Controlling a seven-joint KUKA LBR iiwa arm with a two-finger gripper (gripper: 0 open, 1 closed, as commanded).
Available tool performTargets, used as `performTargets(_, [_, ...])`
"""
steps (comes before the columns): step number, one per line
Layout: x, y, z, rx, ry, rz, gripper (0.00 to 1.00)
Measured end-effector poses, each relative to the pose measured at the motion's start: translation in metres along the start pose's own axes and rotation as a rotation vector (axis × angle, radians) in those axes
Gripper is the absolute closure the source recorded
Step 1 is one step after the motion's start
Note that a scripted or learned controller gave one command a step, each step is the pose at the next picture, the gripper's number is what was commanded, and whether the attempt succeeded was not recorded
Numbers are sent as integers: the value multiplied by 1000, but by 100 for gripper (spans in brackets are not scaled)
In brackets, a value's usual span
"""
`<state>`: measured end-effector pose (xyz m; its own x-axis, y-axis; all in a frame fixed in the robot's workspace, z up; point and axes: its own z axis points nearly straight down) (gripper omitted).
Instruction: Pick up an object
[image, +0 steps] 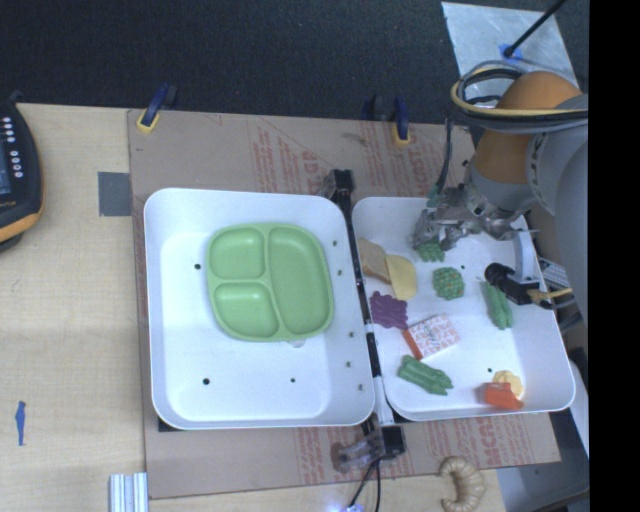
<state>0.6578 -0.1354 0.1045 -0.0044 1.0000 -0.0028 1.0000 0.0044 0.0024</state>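
My gripper hangs low over the far left part of the right bin. A small green piece lies right at its tip; whether it is held I cannot tell. Spread through that bin are a knobbly green ball, a long green vegetable, a tan and yellow slice, a purple piece, a red and white packet, a green pod and an orange and red item.
A green divided plate lies in the left bin. A black and yellow handset sits at the bench's left edge. Clamps hold the board at the back. A tan curled thing lies in front of the bins.
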Motion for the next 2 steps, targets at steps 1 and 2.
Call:
performTargets(1, [109,2,-95,-6,7,-10,100])
performTargets(2, [160,-49,-87,11,3,-6,100])
